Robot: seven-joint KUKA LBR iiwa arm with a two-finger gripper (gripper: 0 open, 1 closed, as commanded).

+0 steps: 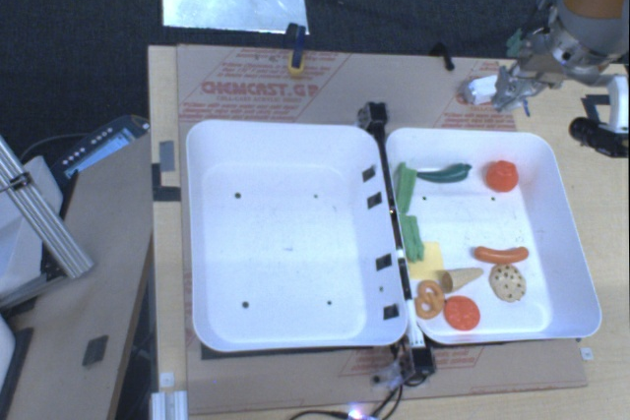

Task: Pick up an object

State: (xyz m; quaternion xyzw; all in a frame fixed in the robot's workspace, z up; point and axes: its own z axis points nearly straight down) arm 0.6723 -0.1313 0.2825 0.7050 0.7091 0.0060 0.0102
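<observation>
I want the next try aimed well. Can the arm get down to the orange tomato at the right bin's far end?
Probably yes. The end effector hangs above the bin's far rim, and the orange tomato lies uncovered, apart from the green pepper.

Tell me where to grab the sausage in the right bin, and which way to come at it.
Grip the sausage at its middle, coming straight down, with the fingers closing across its narrow width. It lies flat and long, running left to right, with bare bin floor above it. The cookie sits close below, so keep the fingers tight to it.
</observation>
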